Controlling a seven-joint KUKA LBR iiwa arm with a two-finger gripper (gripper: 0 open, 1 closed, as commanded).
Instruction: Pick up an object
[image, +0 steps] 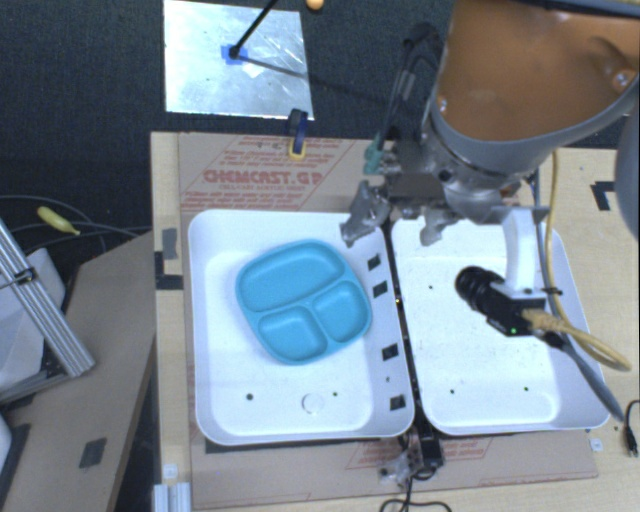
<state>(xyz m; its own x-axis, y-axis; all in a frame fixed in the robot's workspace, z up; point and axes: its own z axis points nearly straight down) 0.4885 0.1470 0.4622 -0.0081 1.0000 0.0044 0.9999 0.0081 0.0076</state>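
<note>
Blue plate (300, 300), 3 compartments, lies flat in left bin (215, 400), approx. centre, turned at an angle to the bin walls. Gripper (393, 228) hangs over the far end of the ridge btwn the 2 bins, just far-right of the plate. Its fingers (356, 226) are spread, w/ nothing btwn them. Right bin (500, 400) has small dark specks on its floor. Brown sheet (250, 160) under both bins has red print "CHEMCAST GP" just beyond the left bin. More red print at the near edge, too small to read. Silver foil sheet (215, 60) lies further back.
</note>
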